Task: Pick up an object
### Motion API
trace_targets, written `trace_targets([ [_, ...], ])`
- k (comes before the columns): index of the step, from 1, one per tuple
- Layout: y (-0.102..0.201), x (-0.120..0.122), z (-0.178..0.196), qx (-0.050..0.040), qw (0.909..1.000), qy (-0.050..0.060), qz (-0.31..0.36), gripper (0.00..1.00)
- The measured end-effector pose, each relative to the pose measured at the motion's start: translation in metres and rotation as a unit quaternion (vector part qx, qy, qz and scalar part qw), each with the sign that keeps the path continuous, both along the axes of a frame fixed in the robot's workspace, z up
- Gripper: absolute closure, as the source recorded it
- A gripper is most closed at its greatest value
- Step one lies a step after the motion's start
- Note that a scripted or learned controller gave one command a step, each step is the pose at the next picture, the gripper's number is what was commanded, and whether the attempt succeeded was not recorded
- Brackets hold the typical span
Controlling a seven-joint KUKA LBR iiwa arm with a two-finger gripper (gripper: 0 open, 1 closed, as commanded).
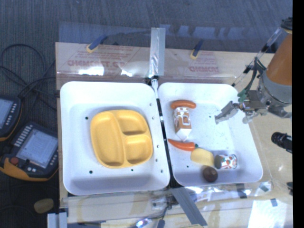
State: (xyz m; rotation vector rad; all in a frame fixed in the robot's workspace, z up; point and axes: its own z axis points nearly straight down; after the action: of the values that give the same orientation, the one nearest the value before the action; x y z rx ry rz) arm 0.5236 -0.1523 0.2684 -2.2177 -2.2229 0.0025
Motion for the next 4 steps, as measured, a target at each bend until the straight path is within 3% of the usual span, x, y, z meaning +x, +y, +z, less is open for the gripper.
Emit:
trace_targets([
  [1, -0.008, 0.027, -0.179, -0.0015, 0.9993, -0.006, 0.036, 0.0],
  [2, 0.031, 0.097, -0.179, -0.0019, 0.9996, -0.006, -0.029, 0.0],
  [3, 0.047, 0.142, -0.18, -0.0065, 0.9993, 0.004, -0.037, 0.0],
  [4, 0.05, 0.143, -0.171, -0.0061, 0.9993, 0.004, -0.035, 1.0],
])
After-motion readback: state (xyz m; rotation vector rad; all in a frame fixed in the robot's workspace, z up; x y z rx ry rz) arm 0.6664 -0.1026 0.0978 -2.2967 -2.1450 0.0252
